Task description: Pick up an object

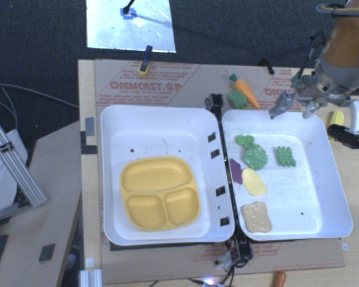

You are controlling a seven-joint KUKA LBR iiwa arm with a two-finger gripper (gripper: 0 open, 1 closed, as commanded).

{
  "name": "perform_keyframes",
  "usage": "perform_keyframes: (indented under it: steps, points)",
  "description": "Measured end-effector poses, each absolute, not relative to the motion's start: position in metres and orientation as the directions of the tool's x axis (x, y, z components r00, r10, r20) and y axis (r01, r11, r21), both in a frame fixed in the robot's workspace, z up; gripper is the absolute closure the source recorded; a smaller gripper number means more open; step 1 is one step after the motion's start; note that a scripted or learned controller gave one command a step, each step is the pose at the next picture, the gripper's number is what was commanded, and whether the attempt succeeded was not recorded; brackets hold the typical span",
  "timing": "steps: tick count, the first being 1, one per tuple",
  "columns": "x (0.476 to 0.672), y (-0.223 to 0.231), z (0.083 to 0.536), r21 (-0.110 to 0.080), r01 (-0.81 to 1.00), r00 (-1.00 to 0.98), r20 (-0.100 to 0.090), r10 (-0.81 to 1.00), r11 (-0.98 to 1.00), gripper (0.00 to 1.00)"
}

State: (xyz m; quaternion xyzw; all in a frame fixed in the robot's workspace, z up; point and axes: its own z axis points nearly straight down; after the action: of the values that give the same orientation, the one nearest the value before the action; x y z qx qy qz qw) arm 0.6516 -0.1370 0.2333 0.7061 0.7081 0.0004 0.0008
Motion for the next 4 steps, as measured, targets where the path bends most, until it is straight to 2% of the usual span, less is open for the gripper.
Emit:
perform_keyframes:
  steps: [1, 2, 3, 4]
  points:
    - [0.569, -0.137, 0.172, -0.01, 1.0, 0.002, 0.002, 1.0, -0.002, 0.0]
    - [0.51, -0.088, 0.155, -0.005, 1.0, -0.004, 0.003, 1.0, 0.004, 0.0]
    - [0.484, -0.125, 0.081, -0.004, 1.0, 0.004, 0.001, 1.0, -0.004, 0.0]
    - [0.519, -0.128, 0.085, 0.004, 1.0, -0.005, -0.001, 1.0, 0.005, 0.0]
